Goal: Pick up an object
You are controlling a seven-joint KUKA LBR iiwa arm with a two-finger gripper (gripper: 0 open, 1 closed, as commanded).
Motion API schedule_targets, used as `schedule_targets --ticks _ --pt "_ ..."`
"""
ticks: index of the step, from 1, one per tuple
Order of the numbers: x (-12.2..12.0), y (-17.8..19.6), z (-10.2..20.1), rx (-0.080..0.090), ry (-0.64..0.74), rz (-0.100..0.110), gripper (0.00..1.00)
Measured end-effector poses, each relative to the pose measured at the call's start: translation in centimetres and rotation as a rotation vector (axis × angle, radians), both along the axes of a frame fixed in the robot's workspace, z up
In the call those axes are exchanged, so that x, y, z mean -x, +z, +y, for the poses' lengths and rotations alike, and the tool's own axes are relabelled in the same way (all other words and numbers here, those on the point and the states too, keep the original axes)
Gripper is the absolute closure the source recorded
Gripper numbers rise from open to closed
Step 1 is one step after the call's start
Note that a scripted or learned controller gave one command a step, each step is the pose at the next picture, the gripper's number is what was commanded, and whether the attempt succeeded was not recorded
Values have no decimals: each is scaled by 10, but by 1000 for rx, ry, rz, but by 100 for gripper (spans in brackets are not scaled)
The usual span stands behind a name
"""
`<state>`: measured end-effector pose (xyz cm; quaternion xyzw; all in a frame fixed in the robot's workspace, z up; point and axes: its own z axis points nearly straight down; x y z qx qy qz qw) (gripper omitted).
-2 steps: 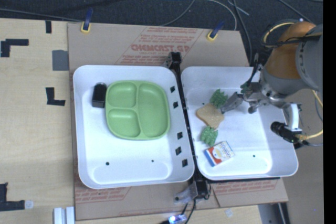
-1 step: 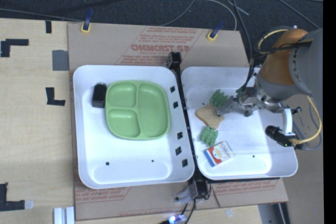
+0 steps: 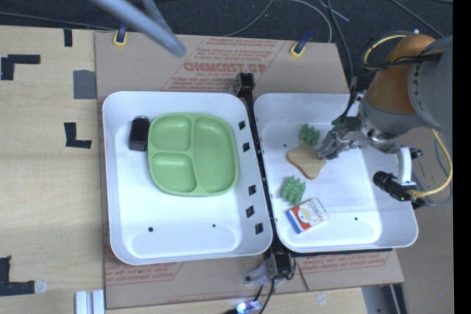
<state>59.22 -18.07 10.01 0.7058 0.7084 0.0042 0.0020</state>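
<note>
Now, in the right bin (image 3: 383,228), my gripper (image 3: 324,150) hangs just at the three o'clock edge of the tan bread-like piece (image 3: 305,160). Whether my fingers are spread or clenched, I cannot tell. Reaching appears to be the step in hand; next I judge I must settle over the piece and close squarely on it.

Both white bins (image 3: 121,180) look like smooth plastic with a slight gloss. In the left bin, the green divided plate (image 3: 193,155) seems matt plastic, and the black block (image 3: 138,134) beside it is dull. Under the bins lies brown printed cardboard (image 3: 221,62), matt.
</note>
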Motion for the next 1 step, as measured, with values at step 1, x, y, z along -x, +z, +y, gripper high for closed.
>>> schedule_targets --ticks 1 --pt "-9 58 7 4 -1 4 100"
